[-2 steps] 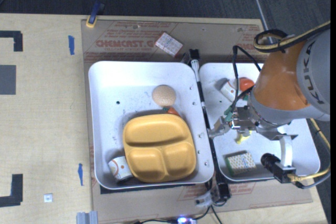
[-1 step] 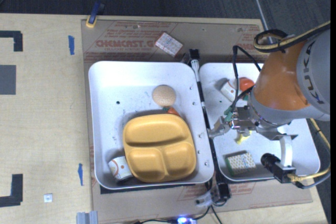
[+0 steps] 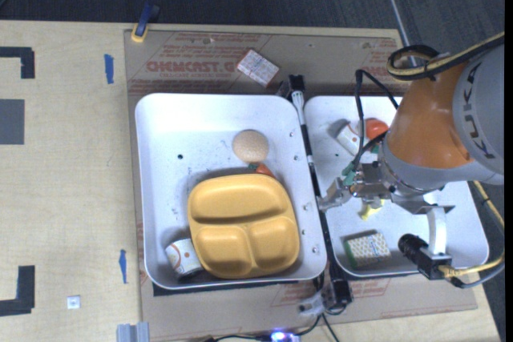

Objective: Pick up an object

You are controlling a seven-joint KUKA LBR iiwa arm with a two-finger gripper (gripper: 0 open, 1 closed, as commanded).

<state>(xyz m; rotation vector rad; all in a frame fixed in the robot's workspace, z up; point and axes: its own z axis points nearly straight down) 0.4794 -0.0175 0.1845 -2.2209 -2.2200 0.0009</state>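
Two bins (image 3: 152,172) — one yellow tray (image 3: 243,224)

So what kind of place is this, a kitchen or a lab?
Most likely a robotics lab bench: a grey-and-orange arm reaches over two white bins, beside tape marks and loose cables.
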